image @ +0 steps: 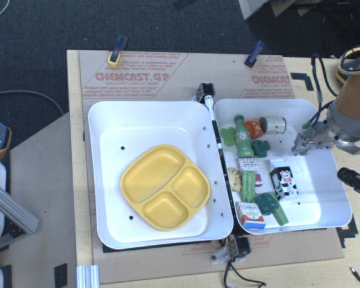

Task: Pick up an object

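Several small toys crowd the right bin [333, 188] — the gripper [304, 144], its opening impossible to tell, hovers near a light, rigid silver can [276, 125], probably best pinched across its slippery sides.

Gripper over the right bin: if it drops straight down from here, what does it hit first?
Most likely bare floor of the right bin near its right wall. The gripper hangs to the right of the black-and-white toy and the small can, though the slanted view leaves depth unclear.
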Motion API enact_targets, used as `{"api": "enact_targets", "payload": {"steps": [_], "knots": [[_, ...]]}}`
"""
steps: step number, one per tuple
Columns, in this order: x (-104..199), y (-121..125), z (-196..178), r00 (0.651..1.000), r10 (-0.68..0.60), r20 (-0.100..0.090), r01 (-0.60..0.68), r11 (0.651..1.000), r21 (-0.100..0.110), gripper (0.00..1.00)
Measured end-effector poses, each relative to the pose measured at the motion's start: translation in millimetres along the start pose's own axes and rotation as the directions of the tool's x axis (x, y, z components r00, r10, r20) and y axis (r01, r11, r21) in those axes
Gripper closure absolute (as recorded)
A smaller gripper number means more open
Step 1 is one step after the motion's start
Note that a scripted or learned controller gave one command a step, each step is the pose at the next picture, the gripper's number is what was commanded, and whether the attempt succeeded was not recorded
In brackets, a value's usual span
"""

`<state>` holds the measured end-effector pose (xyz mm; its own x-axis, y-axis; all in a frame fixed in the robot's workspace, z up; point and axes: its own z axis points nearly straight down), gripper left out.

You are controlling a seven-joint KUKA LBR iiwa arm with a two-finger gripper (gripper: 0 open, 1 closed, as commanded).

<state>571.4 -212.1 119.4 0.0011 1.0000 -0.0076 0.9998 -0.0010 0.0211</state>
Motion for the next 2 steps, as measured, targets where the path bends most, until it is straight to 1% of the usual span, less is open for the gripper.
{"api": "enact_targets", "payload": {"steps": [1,2], "knots": [[0,-1,-44,1.000,-0.002,-0.004,0.002,1.000,0.015,1.00],[-7,-8,-98,1.000,0.000,-0.004,0.001,1.000,0.014,1.00]]}}
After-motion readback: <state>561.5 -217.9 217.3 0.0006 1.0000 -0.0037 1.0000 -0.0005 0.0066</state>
